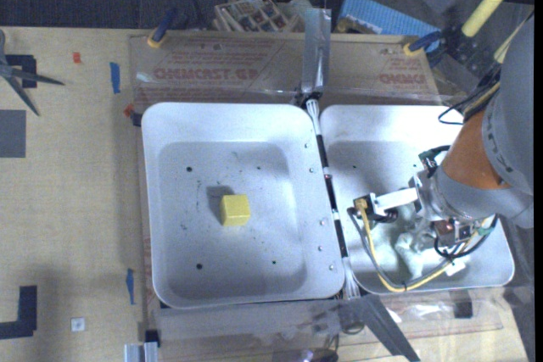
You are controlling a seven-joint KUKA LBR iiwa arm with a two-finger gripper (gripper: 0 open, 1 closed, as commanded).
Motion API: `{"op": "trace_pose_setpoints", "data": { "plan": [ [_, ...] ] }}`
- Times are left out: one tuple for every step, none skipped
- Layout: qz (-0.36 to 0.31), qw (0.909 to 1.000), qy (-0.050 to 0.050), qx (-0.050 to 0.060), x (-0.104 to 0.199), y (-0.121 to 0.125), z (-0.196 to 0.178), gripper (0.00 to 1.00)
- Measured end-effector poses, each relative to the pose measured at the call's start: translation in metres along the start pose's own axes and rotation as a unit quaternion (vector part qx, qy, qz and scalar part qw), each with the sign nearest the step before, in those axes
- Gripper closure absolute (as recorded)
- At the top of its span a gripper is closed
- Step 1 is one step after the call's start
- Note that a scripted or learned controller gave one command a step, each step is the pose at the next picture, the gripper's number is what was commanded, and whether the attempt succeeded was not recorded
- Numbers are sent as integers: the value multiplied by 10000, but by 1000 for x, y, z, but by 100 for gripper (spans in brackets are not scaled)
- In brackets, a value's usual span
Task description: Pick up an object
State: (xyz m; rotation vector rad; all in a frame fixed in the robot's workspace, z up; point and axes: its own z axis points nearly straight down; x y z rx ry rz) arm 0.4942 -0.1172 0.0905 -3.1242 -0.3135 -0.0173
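Observation:
A small yellow block (235, 209) lies near the middle of the left bin (170, 140), alone on the white floor. The arm reaches in from the right, its orange band above the wrist over the right bin (373, 140). My gripper (413, 243) hangs low over that bin's front part, amid yellow and black cables. A pale object (405, 248) lies under it, too blurred to name. The wrist and cables hide the fingertips.
A metal divider (325, 182) separates the two bins. Behind them stands a clear panel with red lettering (221, 68), held by clamps. The wooden bench (68, 208) stretches to the left with blue tape marks and dark tools at its edge.

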Motion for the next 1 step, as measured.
{"op": "trace_pose_setpoints", "data": {
  "plan": [
    [-20, 10000, -71, 7, -8, -30, -102, 100]
  ]
}}
